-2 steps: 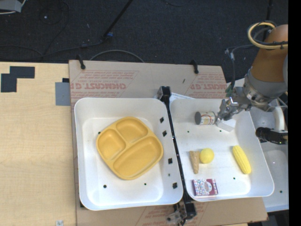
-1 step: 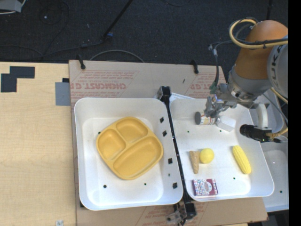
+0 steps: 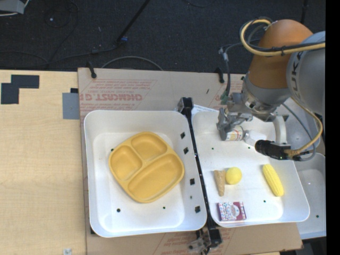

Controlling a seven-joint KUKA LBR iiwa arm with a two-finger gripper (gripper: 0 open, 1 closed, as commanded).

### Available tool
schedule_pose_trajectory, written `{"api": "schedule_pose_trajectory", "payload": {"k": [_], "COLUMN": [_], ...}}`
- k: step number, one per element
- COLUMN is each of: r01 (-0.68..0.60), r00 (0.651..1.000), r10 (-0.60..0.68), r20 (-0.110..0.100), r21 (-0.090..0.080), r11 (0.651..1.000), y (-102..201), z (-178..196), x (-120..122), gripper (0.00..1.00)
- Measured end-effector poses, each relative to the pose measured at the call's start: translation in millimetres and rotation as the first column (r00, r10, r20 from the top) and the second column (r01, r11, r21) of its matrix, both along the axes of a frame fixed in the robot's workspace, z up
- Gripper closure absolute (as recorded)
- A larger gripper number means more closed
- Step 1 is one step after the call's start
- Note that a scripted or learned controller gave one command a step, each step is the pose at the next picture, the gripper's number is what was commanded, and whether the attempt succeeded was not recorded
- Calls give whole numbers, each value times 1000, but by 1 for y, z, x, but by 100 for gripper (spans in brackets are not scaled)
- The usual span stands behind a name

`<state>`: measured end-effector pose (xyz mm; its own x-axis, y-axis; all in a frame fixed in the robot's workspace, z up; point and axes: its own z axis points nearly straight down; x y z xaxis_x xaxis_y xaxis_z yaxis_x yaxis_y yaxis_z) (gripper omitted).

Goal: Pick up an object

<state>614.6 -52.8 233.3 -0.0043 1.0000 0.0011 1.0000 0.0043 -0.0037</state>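
My gripper [image 3: 227,126] hangs low over the far left part of the right bin [image 3: 297,206]. Right below and beside it lies a small pale bottle [image 3: 237,136] with a dark band, touching or nearly touching the gripper; I cannot tell whether it is held. Nearer the front of the same bin are a yellow ball [image 3: 233,176], a tan cone [image 3: 220,182] against the ball's left side, and a yellow corn cob [image 3: 272,179] to the right. A red and white packet [image 3: 231,211] lies flat by the front edge.
The left bin [image 3: 98,142] holds a yellow divided plate [image 3: 146,166] in its middle. A black divider rail [image 3: 192,158] runs between the two bins. The arm's orange band and grey body stand over the right bin's far right corner.
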Motion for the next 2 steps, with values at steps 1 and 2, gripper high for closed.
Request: {"api": "schedule_pose_trajectory", "payload": {"k": [1,2], "r01": [0,-1], "r00": [1000,1000], "r10": [0,1], "r20": [-2,-1], "r21": [1,0], "r11": [1000,1000], "y": [58,117], "z": [0,-9], "x": [-12,-8], "gripper": [100,100]}}
